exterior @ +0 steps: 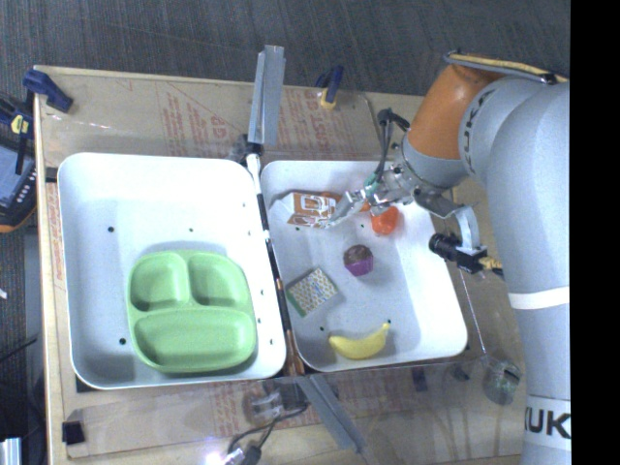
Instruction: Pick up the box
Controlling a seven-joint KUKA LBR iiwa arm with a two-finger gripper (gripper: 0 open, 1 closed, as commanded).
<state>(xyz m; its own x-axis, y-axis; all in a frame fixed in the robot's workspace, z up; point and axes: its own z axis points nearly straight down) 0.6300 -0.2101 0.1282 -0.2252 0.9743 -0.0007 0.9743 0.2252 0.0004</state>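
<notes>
Bins sit side by side on the wooden bench (145,105). Farthest left, the left bin (87,211) holds a green divided tray (192,310) toward its near corner. Across the divider, the right bin (426,327) carries several small items. A patterned flat pad (311,291) lies tilted near the divider, and above it, close to the far wall, rests the box (315,208), a small flat carton with orange and white printing, lying on its broad face. A yellow banana (359,342) curves along the near wall. A purple cup-shaped object (358,259) stands mid-bin, and an orange-red round object (385,221) sits further right. The gripper (360,201) hangs just beside the box's right end, near the orange-red object; whether its fingers are apart or together I cannot tell, and nothing is seen held. The box looks light, stiff and thin-walled, likely to slide on smooth plastic. Pinching across its narrow width, near the middle, seems the surest hold.
</notes>
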